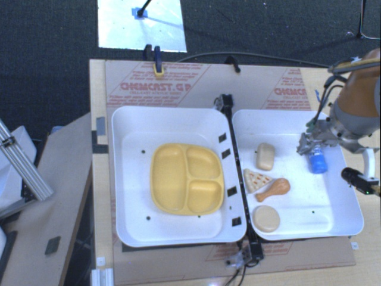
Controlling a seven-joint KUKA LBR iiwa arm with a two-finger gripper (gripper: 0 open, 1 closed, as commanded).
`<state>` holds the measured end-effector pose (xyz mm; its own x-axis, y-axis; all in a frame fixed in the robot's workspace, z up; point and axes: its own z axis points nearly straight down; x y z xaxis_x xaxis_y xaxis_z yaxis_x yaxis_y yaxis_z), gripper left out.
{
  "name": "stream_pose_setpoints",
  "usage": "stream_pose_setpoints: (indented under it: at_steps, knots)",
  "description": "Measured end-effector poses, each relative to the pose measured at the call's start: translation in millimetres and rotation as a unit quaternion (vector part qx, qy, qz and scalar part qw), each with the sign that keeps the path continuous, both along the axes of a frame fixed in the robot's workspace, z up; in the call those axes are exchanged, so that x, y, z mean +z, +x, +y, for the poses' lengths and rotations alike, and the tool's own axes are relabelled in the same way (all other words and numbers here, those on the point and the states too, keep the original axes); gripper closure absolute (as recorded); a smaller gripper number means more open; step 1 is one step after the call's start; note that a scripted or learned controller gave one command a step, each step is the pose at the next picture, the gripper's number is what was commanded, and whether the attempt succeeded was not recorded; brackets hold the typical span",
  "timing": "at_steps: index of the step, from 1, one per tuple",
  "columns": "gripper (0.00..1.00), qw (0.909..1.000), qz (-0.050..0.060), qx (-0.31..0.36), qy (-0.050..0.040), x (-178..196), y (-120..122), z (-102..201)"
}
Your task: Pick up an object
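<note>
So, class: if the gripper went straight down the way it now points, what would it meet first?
Probably the blue object directly under the gripper, in the right bin. The height between them is unclear from this slanted view.

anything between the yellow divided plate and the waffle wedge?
Camera view: just the left bin's right wall and black clips between yellow divided plastic plate and tan waffle wedge.

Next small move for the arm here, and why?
Probably lower the tool straight onto the blue object. It hangs right over that piece in the right bin, while the other food pieces lie further left. Whether anything is gripped yet can't be told.
</note>
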<state>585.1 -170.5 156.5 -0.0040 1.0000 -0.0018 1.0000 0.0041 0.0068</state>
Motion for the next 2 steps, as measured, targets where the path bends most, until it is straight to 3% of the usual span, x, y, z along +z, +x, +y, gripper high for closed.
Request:
stream_pose_setpoints:
  at_steps: [1, 2]
  knots:
    - [1.00, 1.0000, 0.000, 0.000, 0.0001, 48.6, 1.6, -0.3]
    - [1.00, 1.0000, 0.002, 0.003, 0.0014, 59.6, -2.7, 53.1]
